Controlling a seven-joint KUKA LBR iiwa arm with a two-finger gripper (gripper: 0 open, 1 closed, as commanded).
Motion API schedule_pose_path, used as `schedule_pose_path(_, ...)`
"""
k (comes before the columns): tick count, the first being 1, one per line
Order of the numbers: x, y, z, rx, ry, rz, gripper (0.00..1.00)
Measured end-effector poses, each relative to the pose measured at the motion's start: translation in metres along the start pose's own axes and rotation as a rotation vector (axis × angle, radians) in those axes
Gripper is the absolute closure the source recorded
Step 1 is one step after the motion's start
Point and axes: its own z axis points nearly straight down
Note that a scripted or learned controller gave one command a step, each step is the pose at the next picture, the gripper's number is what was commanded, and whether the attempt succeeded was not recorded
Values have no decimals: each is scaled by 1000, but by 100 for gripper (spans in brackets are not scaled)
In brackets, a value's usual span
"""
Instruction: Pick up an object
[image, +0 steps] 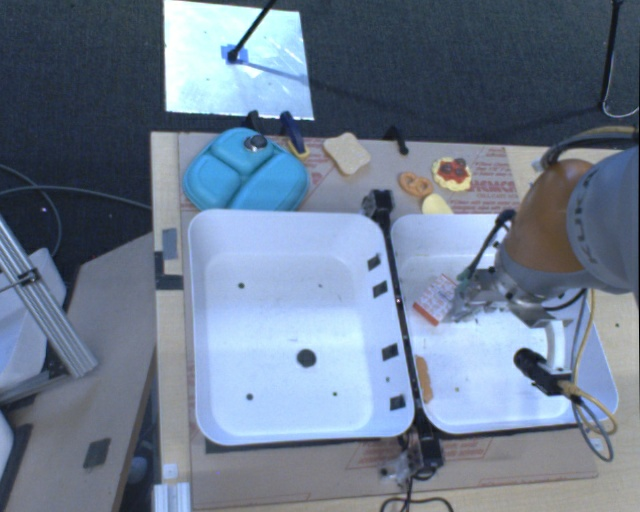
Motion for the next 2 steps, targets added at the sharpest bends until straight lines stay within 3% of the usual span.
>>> schedule_pose_path(1, 23, 46, 14, 9, 6, -5, 100)
schedule_pose_path(2, 97, -4, -92, 7, 9, -10, 100)
